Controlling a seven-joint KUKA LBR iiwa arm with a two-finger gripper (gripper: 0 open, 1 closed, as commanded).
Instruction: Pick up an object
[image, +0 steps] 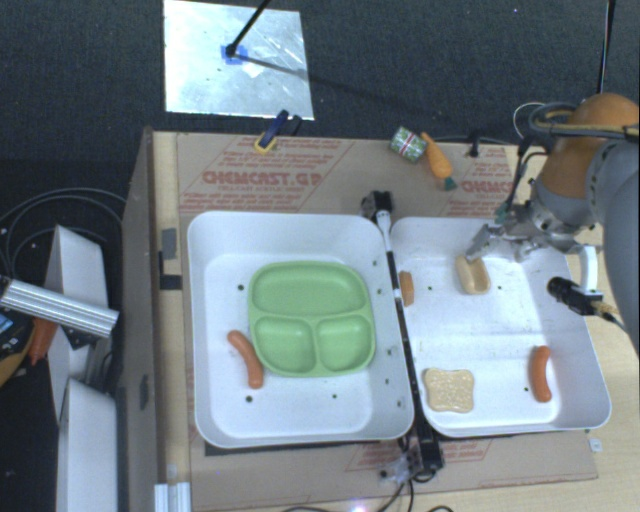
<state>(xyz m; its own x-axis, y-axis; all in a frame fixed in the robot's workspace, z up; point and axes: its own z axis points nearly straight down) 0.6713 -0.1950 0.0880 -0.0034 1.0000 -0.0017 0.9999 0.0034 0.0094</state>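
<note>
The camera looks down on a desk (300, 165) with two white bins side by side.

The left bin (215, 300) holds a green plate (310, 318) with three parts. A sausage (246, 359) lies just beside the plate, on its left, near the front of the bin.

The right bin (500, 320) holds more play food. A small tan roll (472, 274) sits near the back. A slice of toast (449, 390) lies flat near the front. An orange sausage (540, 373) lies by the right wall. A little orange piece (406, 288) rests against the left wall, close to where the two bins meet.

The grey arm (585, 160) comes in from the right, over the back corner of the right bin. The jaws (487, 245) hang just above the roll, very close to its top. They are too dark and small here, so I cannot tell how wide they are or if they touch the roll.

Behind the bins, on the desk, lie a toy carrot (438, 160) and a small green can (407, 143), just beside each other. A blue and yellow clip (276, 131) sits at the back edge.
</note>
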